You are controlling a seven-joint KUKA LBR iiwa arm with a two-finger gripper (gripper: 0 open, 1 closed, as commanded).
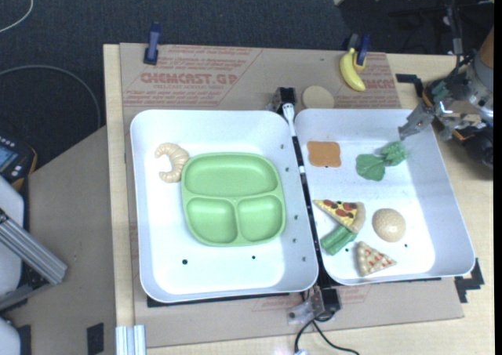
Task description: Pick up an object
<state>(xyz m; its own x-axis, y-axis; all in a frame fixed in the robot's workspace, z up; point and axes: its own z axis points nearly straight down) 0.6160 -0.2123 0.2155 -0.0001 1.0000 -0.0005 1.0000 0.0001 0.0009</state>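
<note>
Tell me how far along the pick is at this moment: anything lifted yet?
Done: nothing looks lifted. The green leafy toy, orange square slice, pizza slice, beige round bun and small triangular sandwich piece all lie in the right white bin. In hand: the gripper sits at that bin's upper right, beside the leafy toy, with nothing visibly between its fingers. Left: grasp and lift one item.

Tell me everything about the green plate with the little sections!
The green plate is a pale green tray with rounded corners that looks like smooth plastic. It has three sections: one wide one along the far side and two smaller ones side by side nearer the camera. It lies flat, right side up, in the middle of the left white bin. A tan croissant toy sits against its far left corner.
</note>
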